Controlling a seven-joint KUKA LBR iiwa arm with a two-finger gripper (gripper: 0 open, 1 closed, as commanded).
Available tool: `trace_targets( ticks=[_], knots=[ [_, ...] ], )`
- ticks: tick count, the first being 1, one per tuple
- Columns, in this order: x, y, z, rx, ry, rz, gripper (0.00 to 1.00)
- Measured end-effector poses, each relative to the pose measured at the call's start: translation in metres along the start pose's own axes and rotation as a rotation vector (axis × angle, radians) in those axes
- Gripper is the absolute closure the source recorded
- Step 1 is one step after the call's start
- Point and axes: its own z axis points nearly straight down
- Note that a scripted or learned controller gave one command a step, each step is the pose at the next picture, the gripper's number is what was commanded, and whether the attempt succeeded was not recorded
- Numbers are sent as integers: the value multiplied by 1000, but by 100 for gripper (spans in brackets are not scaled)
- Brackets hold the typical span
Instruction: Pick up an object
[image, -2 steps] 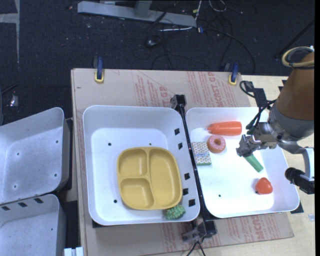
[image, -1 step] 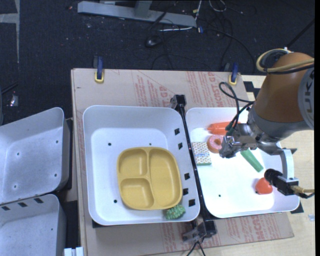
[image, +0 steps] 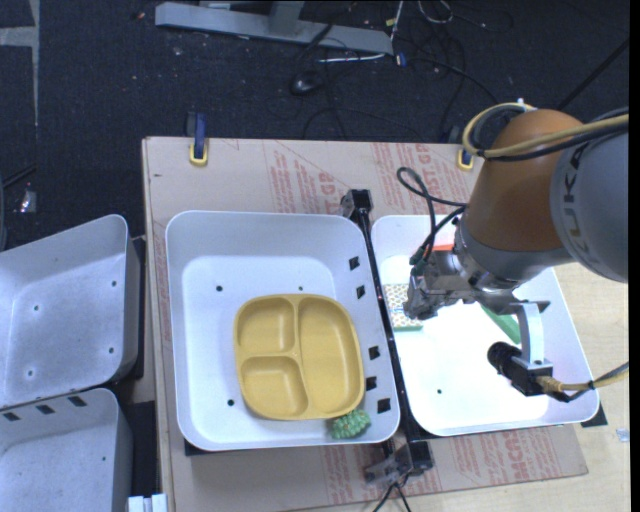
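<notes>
Gripper (image: 420, 300) directly above patterned card (image: 399, 302), right bin (image: 470, 420)

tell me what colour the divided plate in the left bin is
Yellow divided plate, in the camera view.

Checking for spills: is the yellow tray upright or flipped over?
Upright. The yellow tray lies flat in the left bin, its three compartments facing up and bare.

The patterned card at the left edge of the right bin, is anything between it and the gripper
Nothing visible stands between them. The gripper hangs right over the patterned card, which lies flat by the right bin's left wall. The arm's wrist covers part of the card, so contact cannot be judged.
</notes>
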Motion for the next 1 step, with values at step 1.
trace_targets(
  ticks=[1],
  knots=[
    [58,15,-5,-4,0,-2,100]
  ],
)
